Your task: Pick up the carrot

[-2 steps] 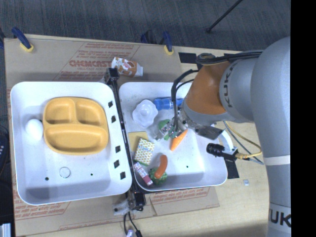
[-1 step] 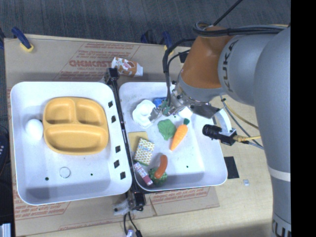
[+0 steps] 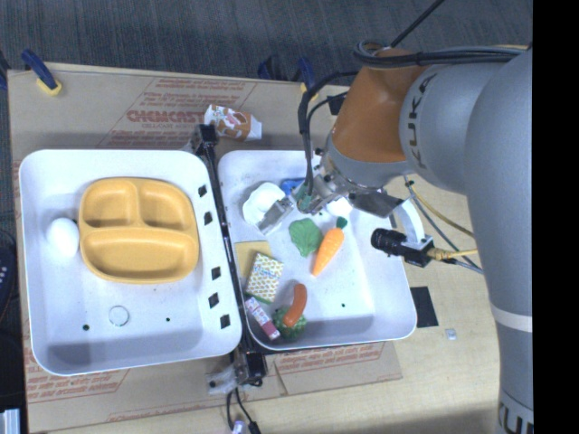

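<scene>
Overhead, two white bins sit side by side on a cardboard-covered bench. Left bin [image 3: 36, 269] holds a yellow divided tray [image 3: 138, 227] w/ a white egg-shaped object [image 3: 61, 239] just beside its left edge. Right bin [image 3: 391, 307] holds the clutter: the carrot [image 3: 327, 250] lies roughly mid-bin, tilted, orange body w/ its green top pointing to the far right. Touching or just beside its left is a green leafy toy [image 3: 305, 235]. A white rounded item [image 3: 262, 202] sits toward the far-left part of that bin, w/ a small blue piece [image 3: 291, 186] beside it. Nearer the front: a yellow-and-white patterned packet [image 3: 264, 278], an orange-red sausage-shaped toy [image 3: 295, 303] on something green, & a small pink-labelled item [image 3: 260, 318] at the near-left corner.

Arm [image 3: 470, 116] reaches in from the right, orange band [image 3: 384, 107] above the wrist. Gripper [image 3: 309, 199] hangs over the far-middle of the right bin, just far-left of the carrot, above the green toy & next to the white item. Cannot tell its opening; the carrot rests on the bin floor, apart from the tool. A black cylindrical part [image 3: 400, 244] juts out to the carrot's right.

Beyond the bins, a small printed packet [image 3: 232, 122] lies on the cardboard.
</scene>
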`<state>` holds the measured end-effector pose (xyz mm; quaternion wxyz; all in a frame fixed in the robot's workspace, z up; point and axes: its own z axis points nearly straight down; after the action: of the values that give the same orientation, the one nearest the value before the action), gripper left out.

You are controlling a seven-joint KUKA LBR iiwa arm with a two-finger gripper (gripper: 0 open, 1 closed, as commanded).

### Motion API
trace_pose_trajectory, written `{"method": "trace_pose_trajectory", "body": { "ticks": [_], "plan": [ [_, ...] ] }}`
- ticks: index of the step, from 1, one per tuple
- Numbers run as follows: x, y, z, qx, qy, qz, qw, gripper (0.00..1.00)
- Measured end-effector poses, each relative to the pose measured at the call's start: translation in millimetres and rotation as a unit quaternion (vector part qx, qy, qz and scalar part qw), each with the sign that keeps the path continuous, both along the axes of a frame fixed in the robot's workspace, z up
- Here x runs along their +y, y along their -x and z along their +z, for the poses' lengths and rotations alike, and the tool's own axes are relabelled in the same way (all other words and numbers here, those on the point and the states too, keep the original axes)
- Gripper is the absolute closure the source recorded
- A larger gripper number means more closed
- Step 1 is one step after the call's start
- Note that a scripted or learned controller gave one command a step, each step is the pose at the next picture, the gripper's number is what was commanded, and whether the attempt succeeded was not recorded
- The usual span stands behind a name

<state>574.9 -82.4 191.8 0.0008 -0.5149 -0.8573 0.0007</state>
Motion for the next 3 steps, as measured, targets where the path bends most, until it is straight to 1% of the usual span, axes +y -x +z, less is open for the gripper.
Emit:
{"method": "trace_pose_trajectory", "body": {
  "ticks": [1, 2, 3],
  "plan": [
    [-72.6, 10.1, -87.9, 0.001, -0.0004, 0.075, 0.9971, 0.00],
    [-31.5, 40.9, -100.6, 0.001, -0.0009, 0.047, 0.9989, 0.00],
    [-40.9, 51.1, -99.8, 0.000, -0.0006, 0.120, 0.9928, 0.00]
  ]
}}
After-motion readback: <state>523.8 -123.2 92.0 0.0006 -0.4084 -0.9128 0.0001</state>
